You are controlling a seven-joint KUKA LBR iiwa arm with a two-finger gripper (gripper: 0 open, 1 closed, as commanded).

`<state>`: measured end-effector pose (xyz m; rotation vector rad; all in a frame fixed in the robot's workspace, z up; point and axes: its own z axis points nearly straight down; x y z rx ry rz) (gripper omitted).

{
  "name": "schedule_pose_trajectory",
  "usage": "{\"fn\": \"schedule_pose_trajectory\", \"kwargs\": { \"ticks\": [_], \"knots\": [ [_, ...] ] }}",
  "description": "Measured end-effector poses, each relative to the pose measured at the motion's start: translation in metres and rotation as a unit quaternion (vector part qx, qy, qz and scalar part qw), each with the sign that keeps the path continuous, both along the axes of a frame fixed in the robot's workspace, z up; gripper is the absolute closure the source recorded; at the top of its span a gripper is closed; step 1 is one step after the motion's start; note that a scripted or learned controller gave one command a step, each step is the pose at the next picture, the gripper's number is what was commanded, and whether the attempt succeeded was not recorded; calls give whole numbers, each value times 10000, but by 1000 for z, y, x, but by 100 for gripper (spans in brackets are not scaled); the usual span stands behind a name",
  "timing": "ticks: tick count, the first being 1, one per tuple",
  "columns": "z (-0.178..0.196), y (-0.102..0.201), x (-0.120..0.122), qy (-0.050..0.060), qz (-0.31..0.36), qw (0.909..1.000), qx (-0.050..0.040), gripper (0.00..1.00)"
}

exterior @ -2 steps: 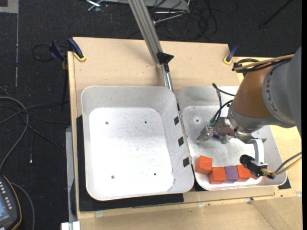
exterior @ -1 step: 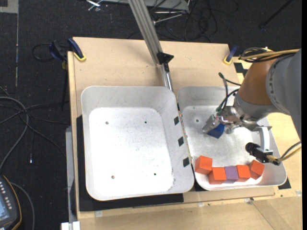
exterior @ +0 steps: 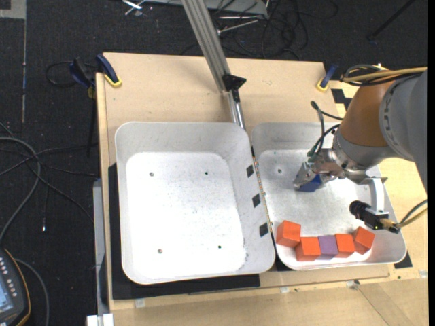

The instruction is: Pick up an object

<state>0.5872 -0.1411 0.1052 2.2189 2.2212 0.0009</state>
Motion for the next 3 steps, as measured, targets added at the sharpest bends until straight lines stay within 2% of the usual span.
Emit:
{"fn": "schedule_pose_trajectory", "kwargs": {
  "ticks": [1,2,3],
  "knots": [
    [95,97,-18,-20,45,10000,20,100],
    [89,179,-27,22,48,10000,22,100],
    [91,178,-48,26,-7,10000,3,100]
  ]
}}
